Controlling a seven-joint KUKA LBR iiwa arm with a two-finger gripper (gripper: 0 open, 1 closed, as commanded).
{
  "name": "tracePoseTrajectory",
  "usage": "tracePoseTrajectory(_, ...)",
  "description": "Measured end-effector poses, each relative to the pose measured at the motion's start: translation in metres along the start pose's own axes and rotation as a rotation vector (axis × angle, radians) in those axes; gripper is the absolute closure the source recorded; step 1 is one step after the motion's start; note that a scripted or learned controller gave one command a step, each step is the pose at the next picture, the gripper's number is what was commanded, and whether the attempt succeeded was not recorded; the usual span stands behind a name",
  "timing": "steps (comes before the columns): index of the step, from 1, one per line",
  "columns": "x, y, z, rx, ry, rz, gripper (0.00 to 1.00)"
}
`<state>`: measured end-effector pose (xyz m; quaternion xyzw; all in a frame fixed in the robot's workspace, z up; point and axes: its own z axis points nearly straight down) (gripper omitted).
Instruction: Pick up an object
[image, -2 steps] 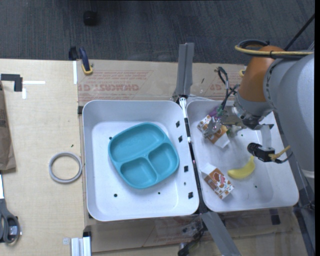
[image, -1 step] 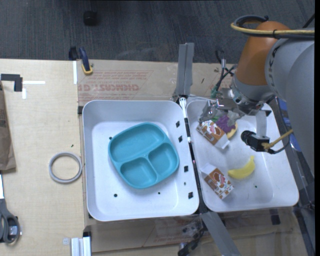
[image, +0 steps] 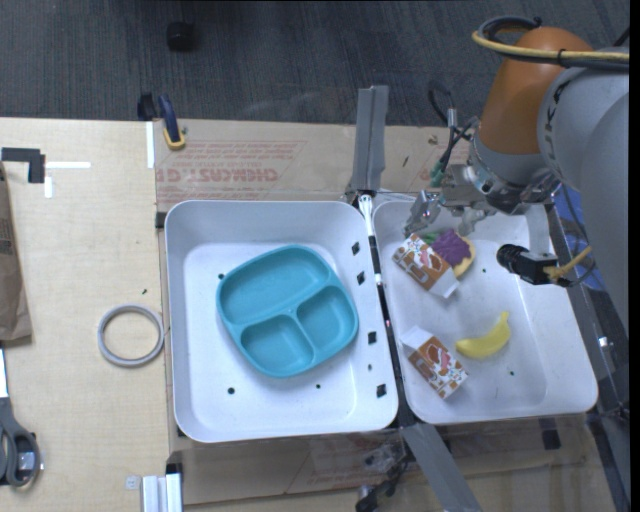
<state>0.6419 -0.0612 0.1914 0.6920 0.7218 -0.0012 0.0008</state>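
Reaching in from the right, the grey arm with its orange band hangs over the far end of the right bin, with the tool low above the bin's far-left corner. Its metal fingers are blurred against the white bin wall, so how far apart they stand cannot be told, and nothing can be seen between them. Just near of the tool lies a printed snack carton, tilted, touching a purple bunch of toy grapes on its right side. Further toward the near end sit a second printed carton and, just to its right, a yellow banana; the two are close but whether they touch is unclear. The left bin holds a turquoise divided plate with three compartments, lying roughly in its middle. On the wooden worktop to the left of the bins rests a grey ring, well apart from them, and a pair of scissors shows at the near-left edge.
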Motion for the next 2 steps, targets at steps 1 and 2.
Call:
tracePoseTrajectory(1, -0.041, 0.008, 0.073, -0.017, -0.001, -0.009, 0.00)
tracePoseTrajectory(2, -0.032, 0.016, -0.095, 0.002, 0.000, 0.322, 0.00)
